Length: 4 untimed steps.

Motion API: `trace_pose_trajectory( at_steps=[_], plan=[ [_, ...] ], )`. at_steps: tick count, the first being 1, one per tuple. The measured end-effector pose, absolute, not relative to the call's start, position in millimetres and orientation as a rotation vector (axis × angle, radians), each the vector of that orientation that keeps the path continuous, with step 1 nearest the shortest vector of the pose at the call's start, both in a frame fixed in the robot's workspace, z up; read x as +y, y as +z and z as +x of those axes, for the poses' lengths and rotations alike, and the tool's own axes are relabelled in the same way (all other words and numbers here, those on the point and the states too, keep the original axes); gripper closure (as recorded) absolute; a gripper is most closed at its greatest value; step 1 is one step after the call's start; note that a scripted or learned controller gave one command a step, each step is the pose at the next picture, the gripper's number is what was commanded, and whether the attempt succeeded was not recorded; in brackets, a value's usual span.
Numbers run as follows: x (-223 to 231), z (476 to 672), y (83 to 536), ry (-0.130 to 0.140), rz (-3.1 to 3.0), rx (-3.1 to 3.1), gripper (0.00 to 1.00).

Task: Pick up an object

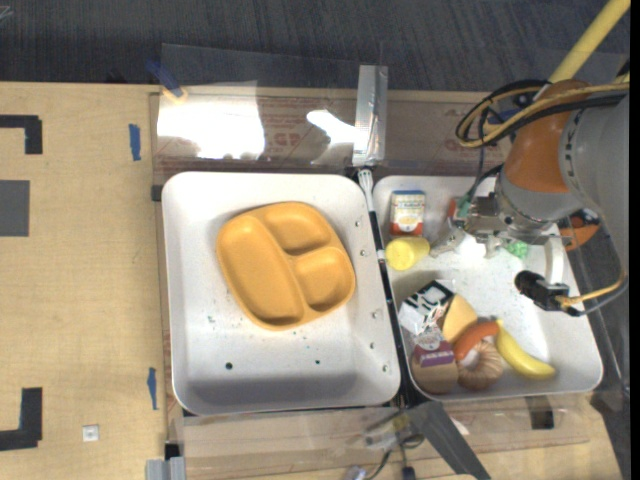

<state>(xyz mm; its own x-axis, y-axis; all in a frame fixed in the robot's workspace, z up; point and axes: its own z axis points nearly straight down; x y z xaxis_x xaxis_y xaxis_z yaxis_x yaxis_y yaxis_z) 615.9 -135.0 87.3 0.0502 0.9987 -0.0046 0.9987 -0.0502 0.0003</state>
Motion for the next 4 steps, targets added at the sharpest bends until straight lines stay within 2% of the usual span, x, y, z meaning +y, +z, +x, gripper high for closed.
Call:
trace_pose_trajectory(
  at_steps=[1,2,3,4],
  plan=[
    [-95,616.7,88,0.0,2.152,2.289,0.0],
    [-100,599.6,88,0.005,1.801,2.569,0.0],
    [-109,573.6,88,0.007,1.967,2.444,0.0],
    [-109,575.6,100,0.013,1.964,2.44,1.0]
  ],
)
